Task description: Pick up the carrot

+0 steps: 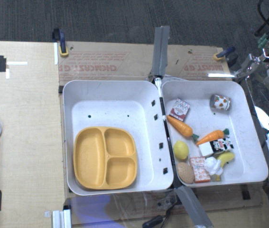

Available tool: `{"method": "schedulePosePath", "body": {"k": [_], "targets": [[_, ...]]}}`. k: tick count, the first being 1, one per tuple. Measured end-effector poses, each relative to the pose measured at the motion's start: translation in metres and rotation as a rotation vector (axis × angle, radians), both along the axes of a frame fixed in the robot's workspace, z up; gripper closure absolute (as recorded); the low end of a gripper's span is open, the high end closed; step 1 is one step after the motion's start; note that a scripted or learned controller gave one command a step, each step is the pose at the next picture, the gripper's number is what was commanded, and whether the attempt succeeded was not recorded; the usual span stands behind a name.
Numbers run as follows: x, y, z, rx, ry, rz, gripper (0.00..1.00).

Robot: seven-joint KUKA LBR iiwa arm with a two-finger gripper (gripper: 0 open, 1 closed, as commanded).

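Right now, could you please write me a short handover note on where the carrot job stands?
Gripper: I can't place it over the bins, so its state is unknown.
Carrots: two lie in the right bin, one near the left wall, one mid-bin beside a small carton.
Nearby: lemon, banana.
The yellow plate sits in the left bin.
Done: nothing, both carrots untouched.
Left: approach, grasp, lift.

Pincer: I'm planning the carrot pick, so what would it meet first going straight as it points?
Hard to say: what seems the pincer is blurred beyond the right bin's far corner, heading unclear. If aimed down-left, the small printed cup likely comes first, before either carrot.
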State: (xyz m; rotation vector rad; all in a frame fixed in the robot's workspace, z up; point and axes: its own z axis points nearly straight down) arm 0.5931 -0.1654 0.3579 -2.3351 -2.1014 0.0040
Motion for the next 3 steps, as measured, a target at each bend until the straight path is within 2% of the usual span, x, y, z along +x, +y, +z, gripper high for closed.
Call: {"method": "schedulePosePath", "body": {"k": [1, 2, 3], "targets": [[-0.013, 0.038, -0.127, 0.002, 0.002, 0.107, 0.0], [-0.059, 0.061, -0.223, 0.002, 0.002, 0.13, 0.0], [-0.027, 0.043, -0.267, 0.002, 0.001, 0.308, 0.0]]}}
